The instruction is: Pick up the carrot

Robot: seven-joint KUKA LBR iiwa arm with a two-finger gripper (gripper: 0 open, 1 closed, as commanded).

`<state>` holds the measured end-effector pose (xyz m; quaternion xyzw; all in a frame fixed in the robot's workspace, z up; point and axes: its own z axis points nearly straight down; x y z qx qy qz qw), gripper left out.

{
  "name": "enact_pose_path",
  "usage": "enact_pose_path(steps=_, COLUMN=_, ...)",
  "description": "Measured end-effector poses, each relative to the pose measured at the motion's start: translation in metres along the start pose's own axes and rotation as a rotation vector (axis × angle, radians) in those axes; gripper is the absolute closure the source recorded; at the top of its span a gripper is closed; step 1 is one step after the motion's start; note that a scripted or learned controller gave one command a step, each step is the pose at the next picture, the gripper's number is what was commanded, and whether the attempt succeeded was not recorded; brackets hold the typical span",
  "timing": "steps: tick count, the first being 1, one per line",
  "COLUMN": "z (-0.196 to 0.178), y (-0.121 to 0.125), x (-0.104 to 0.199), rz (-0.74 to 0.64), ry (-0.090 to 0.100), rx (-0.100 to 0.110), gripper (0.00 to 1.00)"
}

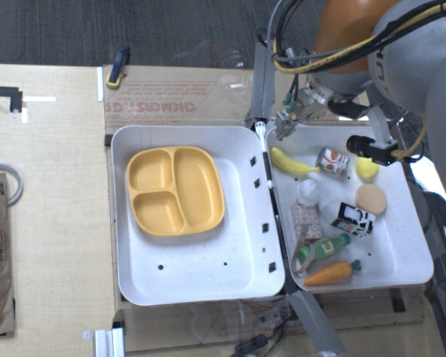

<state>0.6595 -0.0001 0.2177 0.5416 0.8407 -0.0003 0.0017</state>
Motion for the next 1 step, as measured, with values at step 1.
enact_pose_path(steps=1, z=0.0267, y=-0.0019, x=-0.0023, rz=0.122, ry=0.003, rx=0.004, gripper=1.00)
